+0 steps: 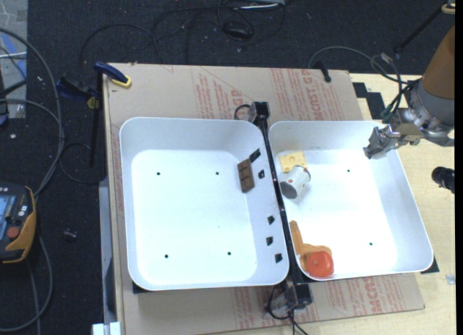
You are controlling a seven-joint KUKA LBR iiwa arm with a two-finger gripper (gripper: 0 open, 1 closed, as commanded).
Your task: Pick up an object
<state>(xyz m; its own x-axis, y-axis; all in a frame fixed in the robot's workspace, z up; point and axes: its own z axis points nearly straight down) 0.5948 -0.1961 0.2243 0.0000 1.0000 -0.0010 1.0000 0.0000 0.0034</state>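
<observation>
**Nothing picked up yet**

We start with the biggest thing, the table (217, 87). It has a brown cardboard top, and two white bins sit on it side by side.

The left bin (145, 145) has just one thing in it that we can see: a small brown bar (246, 176), close to its right wall.

The right bin (405, 203) has more things, and they all sit along its left wall. At the back is a flat yellow piece (293, 160). Just in front of it, and touching it, is a small white and grey cup (294, 181) lying on its side. Near the front corner is an orange and red toy (315, 257).

The grey arm (434, 113) comes in from the right. Its gripper (377, 144) hangs over the back right edge of the right bin. It is well apart from all the things. We cannot tell if the gripper is wide or narrow, because it is small and dark. We see nothing in it.

So we think the job has hardly begun. All the things lie in the bins. The arm has to go over to one thing, come down, close on it and lift it.
</observation>
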